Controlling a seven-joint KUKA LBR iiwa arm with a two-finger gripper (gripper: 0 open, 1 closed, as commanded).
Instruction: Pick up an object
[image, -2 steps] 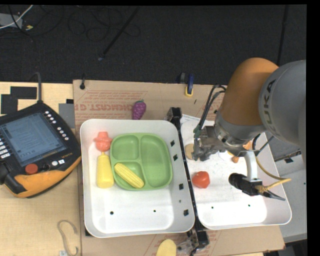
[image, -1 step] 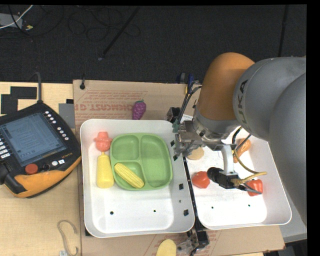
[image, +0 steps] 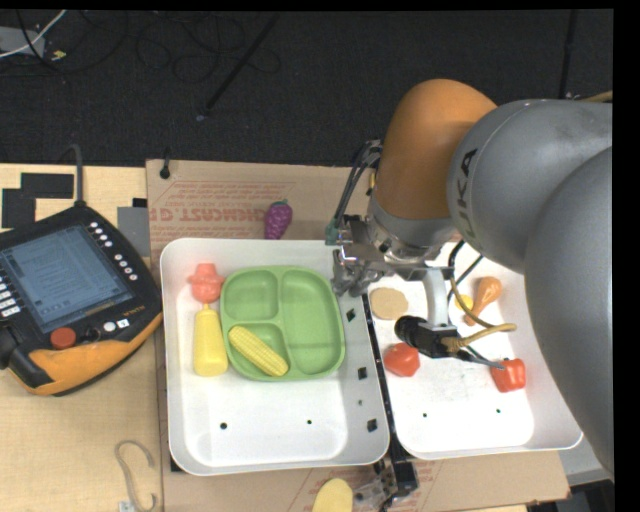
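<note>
Beside gripper (image: 350, 262), green tray (image: 312, 330), corn (image: 258, 351)

An orange-edged teach pendant (image: 70, 290) lies on the worktop (image: 70, 440) left of the bins. Purple toy grapes (image: 278, 217) sit on cardboard (image: 240, 200) behind them; a metal hook (image: 135, 470) rests near the front.

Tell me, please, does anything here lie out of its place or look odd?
Two toys lie outside the bins: a purple grape bunch on the cardboard behind the left bin, and a yellow piece on the bench at the front edge. In the left bin, the corn lies slantwise across the green tray divider.
</note>
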